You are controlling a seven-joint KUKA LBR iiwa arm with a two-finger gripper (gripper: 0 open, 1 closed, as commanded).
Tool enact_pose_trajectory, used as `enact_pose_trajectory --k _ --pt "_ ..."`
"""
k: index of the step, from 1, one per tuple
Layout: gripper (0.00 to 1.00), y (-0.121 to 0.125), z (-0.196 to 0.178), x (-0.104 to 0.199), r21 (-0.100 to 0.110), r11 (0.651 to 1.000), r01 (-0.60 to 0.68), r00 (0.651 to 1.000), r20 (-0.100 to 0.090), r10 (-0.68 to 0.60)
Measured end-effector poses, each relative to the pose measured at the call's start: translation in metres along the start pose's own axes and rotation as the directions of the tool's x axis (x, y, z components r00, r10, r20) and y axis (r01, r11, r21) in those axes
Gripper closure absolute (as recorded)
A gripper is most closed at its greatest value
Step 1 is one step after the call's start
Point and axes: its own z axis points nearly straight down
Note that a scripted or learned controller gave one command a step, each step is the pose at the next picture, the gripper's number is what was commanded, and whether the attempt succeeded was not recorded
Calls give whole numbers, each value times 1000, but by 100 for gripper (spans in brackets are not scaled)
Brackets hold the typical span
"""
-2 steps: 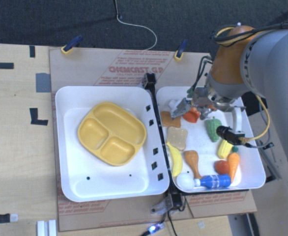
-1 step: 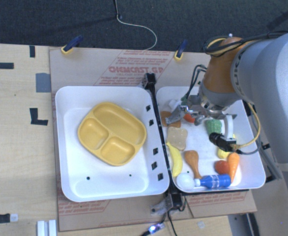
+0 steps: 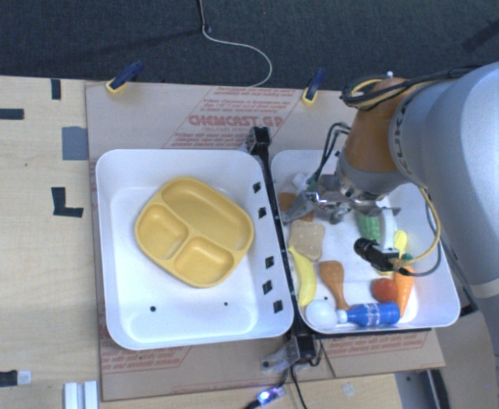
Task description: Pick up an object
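From above, the gripper (image 3: pixel 330 204) is seen low in the right bin (image 3: pixel 441 309), over a beige slice (image 3: pixel 309 239) beside a banana (image 3: pixel 304 275). The finger state cannot be told. A yellow tray (image 3: pixel 194 231) is seen in the left bin (image 3: pixel 117 177).

Yellow three-compartment plastic tray (image 3: pixel 195 230) lies in left white bin (image 3: pixel 117 313). Right white bin (image 3: pixel 441 309) holds yellow toy banana (image 3: pixel 303 275) along left wall, tan drumstick (image 3: pixel 334 282) just right of it, blue-capped bottle (image 3: pixel 370 315) at front, orange carrot (image 3: pixel 397 292) behind bottle.
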Motion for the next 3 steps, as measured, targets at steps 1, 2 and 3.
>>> enact_pose_trajectory --k 1,2,3 --pt "100 0 -12 0 -1 1000 1 1000 0 -1" --pt "100 -1 -54 -2 -6 1000 -2 1000 -1 2" --pt "100 1 -117 -5 -9 1000 -1 1000 -1 1"
